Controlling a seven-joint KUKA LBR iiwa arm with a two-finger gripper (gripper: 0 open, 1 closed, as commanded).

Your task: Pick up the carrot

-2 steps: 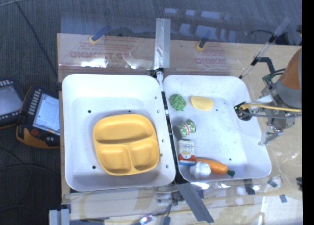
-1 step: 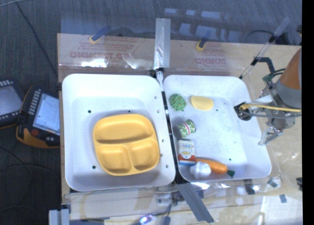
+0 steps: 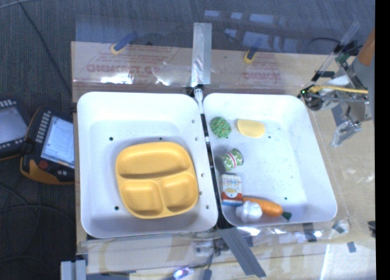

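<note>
The carrot point(image 3: 264, 206) is orange with a dark green stub at its right end. It lies flat along the front wall of the right bin point(image 3: 304, 169), its left end touching a white round item point(image 3: 248, 212). My gripper point(image 3: 348, 125) hangs beyond that bin's right rim, near its far right corner, well away from the carrot and with nothing seen in it.
The right bin also holds a small red-and-white carton point(image 3: 231, 188), a green-and-white ball point(image 3: 231, 159), a green leafy piece point(image 3: 220, 127) and a pale yellow piece point(image 3: 250, 128). A yellow divided plate point(image 3: 157, 179) lies in the left bin point(image 3: 97, 120). A teach pendant point(image 3: 49, 147) sits on the floor at left.
</note>
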